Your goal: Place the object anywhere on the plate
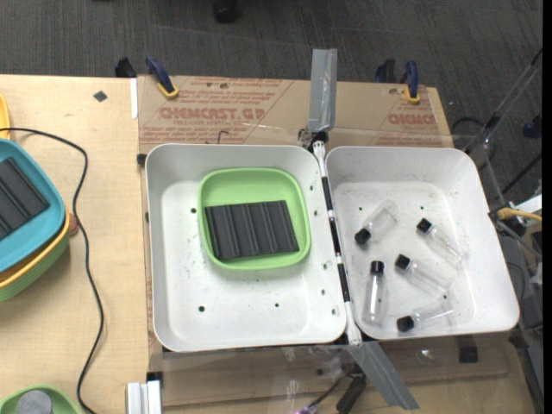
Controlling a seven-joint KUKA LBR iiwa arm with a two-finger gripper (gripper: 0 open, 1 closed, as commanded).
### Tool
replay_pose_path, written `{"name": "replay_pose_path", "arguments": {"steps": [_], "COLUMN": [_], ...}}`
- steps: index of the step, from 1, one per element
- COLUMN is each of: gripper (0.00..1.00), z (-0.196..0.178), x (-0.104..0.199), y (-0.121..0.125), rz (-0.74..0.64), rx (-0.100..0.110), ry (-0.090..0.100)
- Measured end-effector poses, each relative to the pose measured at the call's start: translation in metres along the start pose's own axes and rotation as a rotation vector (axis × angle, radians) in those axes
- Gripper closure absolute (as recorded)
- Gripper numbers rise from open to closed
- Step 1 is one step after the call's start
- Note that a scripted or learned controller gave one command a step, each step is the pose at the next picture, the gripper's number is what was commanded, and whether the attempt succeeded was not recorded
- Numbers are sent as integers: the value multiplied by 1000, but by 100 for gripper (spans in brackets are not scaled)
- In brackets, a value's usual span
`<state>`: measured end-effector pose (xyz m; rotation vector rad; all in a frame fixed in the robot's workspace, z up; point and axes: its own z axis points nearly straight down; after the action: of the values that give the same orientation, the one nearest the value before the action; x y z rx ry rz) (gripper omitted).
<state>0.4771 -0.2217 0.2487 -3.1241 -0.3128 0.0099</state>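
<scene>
Vials [405, 274] lay scattered in the right bin [470, 179], five clear tubes with black caps, all well apart from the green plate [207, 192] that sat in the left bin [172, 317]. A dark ribbed mat [252, 229] covered most of the plate's floor. The pincer could not be judged at this moment, nor where it stood, so whether it was wide, narrow or holding anything could not be told. No vial was on the plate, so the step in hand looked to be the first pick. A sound choice would have been the vial [376, 285] lying nearest the plate, standing clear of its neighbours, gripped across its narrow body rather than along it, since a round tube would likely roll away from a loose or skewed grip.
</scene>
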Motion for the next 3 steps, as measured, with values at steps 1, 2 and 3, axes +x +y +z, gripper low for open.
{"name": "replay_pose_path", "arguments": {"steps": [1, 2, 3], "gripper": [0, 0, 0], "z": [2, 4, 4], "x": [0, 0, 0], "y": [0, 0, 0], "rz": [0, 0, -1], "rx": [0, 0, -1], "ry": [0, 1, 1]}}
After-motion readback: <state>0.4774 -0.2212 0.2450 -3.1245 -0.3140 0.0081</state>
